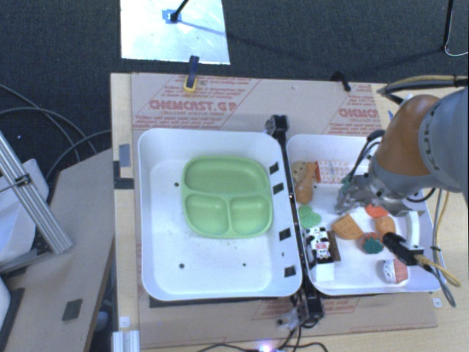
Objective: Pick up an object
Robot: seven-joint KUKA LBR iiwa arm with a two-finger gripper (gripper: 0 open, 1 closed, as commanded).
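Two shallow white bins side by side on the bench. In the left bin (157, 218), a pale green divided plate (225, 196), three compartments, lying flat near the middle. In the right bin (326, 147), a cluster of small objects: a tan toy figure (302, 182) by the dividing wall, a green piece (310, 216) below it, a black-and-white cow-patterned item (320, 243) lower still, an orange wedge (348, 228), a teal piece (373, 245), a white and red piece (393, 270) toward the near right corner. Above the orange wedge, the gripper (352, 196), reaching in from the right, low over the bin; jaws impossible to judge from here, nothing seen between them.
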